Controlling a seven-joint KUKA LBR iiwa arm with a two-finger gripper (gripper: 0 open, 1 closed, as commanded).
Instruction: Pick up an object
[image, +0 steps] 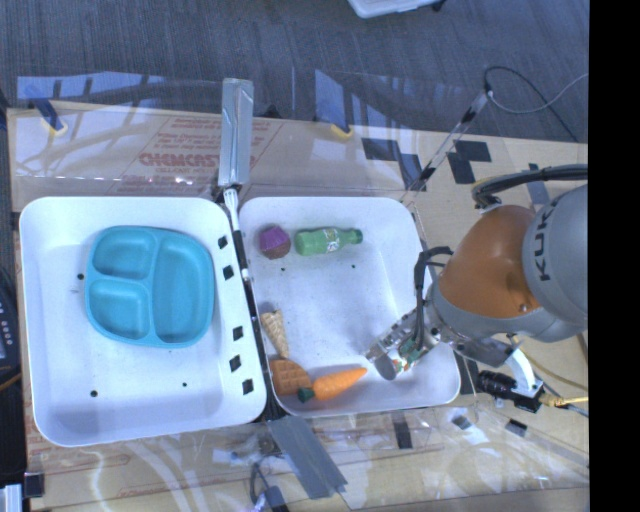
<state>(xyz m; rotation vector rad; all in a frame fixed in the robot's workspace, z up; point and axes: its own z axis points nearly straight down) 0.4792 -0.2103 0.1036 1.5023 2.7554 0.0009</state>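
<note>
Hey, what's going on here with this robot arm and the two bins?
A robot arm is reaching into the right bin to pick something up. Its gripper sits low near the bin's front right corner, just right of a toy carrot, with nothing visibly between its fingers. Also in that bin are a waffle, an ice cream cone, a purple ball and a green bottle. The left bin holds a blue divided tray.

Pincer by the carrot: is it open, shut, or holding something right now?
Pincer: cannot be told; it sits low in the right bin beside the carrot, with nothing visibly between its tips.
</note>
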